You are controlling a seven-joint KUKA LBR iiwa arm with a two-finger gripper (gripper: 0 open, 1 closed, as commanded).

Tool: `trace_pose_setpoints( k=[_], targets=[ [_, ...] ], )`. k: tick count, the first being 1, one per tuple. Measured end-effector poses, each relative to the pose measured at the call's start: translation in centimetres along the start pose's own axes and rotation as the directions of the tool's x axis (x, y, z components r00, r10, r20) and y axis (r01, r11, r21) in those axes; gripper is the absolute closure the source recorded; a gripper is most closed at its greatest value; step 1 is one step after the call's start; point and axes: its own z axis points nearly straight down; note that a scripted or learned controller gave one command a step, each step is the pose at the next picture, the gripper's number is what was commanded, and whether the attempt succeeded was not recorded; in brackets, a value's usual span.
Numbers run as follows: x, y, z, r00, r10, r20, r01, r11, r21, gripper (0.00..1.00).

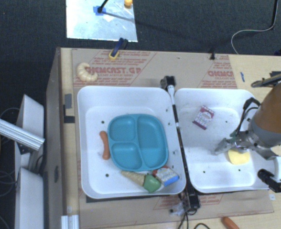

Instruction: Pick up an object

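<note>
Two bins from where I'm sitting: nearest in the left bin [90,128] are a green block [151,183], a cone-shaped piece [133,176] and a small blue-and-red box [168,175], probably just scattered as pick targets. Past those sit the blue divided plate [138,142] and an orange sausage-shaped piece [105,145] left of it. Over in the right bin [212,185], the gripper [237,147] is low over the yellow block [238,156], apparently going for it, though I can't tell if the claw's clenched or released, and the little red packet [203,117] lies farther back.
</note>
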Motion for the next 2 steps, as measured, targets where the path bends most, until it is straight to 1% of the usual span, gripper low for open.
trace_pose_setpoints(
  k=[1, 2],
  targets=[
    [0.0, 0.2, -1.1, 1.000, -0.001, 0.002, 0.001, 1.000, -0.006, 1.00],
    [-3.0, 0.3, -3.6, 1.000, 0.000, 0.000, 0.000, 1.000, -0.001, 1.00]
  ],
)
